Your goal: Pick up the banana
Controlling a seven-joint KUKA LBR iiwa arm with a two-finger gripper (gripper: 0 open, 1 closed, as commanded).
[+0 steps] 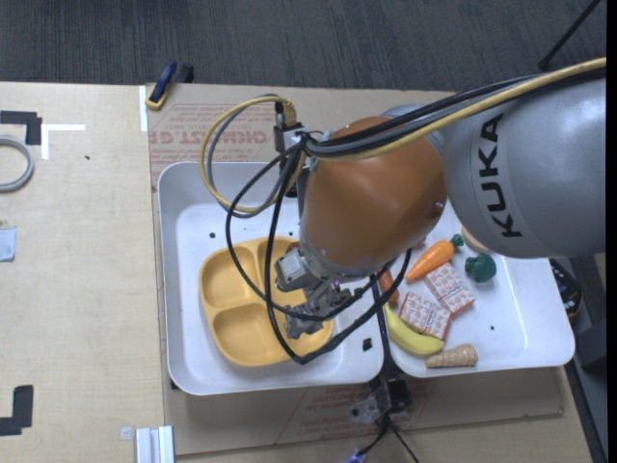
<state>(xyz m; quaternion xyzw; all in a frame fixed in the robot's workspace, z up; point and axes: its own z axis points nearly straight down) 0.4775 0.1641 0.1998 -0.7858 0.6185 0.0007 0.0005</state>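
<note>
While over yellow tray (231, 302), end effector (307, 307) left of banana (410, 338).

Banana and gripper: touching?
Apart. Camera view shows the gripper over the yellow tray in the left bin, the banana lying in the right bin.

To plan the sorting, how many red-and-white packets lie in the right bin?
2: one packet just below the carrot, another packet against the banana. The arm may hide more.
</note>
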